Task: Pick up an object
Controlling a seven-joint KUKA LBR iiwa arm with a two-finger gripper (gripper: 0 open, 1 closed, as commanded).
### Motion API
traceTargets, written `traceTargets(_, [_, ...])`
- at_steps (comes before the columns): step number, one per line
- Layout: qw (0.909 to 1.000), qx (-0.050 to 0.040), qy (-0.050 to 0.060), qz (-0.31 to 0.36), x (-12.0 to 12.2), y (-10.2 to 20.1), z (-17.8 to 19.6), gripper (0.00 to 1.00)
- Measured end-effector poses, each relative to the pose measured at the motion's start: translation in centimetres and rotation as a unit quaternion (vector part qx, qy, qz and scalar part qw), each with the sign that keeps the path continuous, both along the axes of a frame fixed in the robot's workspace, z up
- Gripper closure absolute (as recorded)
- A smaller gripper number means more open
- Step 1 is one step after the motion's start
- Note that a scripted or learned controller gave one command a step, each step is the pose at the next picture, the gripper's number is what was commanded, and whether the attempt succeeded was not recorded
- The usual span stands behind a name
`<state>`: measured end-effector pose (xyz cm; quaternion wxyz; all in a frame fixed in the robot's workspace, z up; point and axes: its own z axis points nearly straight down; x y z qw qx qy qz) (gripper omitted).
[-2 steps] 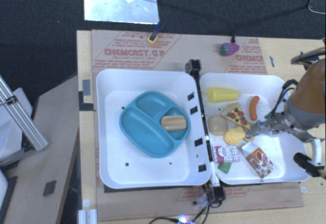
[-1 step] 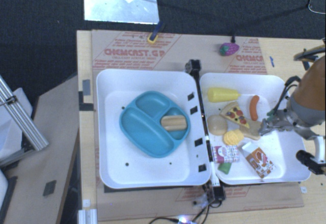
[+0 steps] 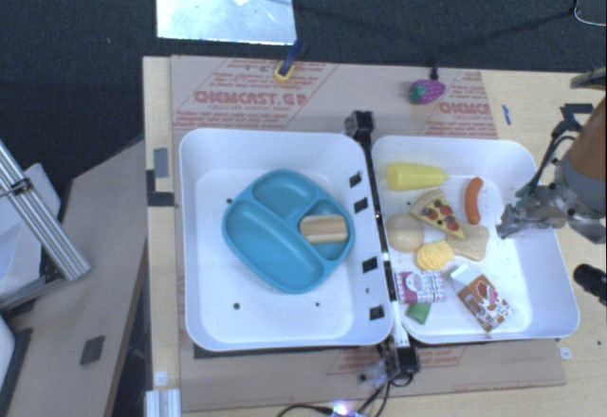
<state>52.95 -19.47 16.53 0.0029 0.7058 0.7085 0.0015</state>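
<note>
Nearest the lens: a small printed food packet (image 3: 482, 300) at the near end of the right bin (image 3: 555, 301), lying askew. All places below are given from the pizza slice (image 3: 440, 213), my likeliest pick.

Item 1, pizza slice: flat in the middle of the right bin, its point aimed toward the divider, its crust end toward me. My pincer (image 3: 520, 216) hangs to its right, at about the same depth in the bin, with a tan biscuit-like piece (image 3: 471, 244) and the orange hot dog (image 3: 473, 200) between us. I judge the hot dog nearer to me; its long axis runs front to back, so my jaws would close across it from the sides.

Item 2, pincer state: I cannot tell whether it is spread or pressed together; nothing shows between the tips.

Item 3, neighbours of the slice: yellow corn cob (image 3: 414, 176) just behind; pale round piece (image 3: 405, 233) at its left; yellow dimpled piece (image 3: 434, 257) in front.

Item 4, well left of the slice: blue divided plate (image 3: 266, 244) in the left bin (image 3: 204, 216), carrying a bread roll (image 3: 324, 229).
</note>
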Motion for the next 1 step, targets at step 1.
traceTargets(1, [1.0000,-0.0002,0.000,0.000,0.16,-0.04,5.38,1.00])
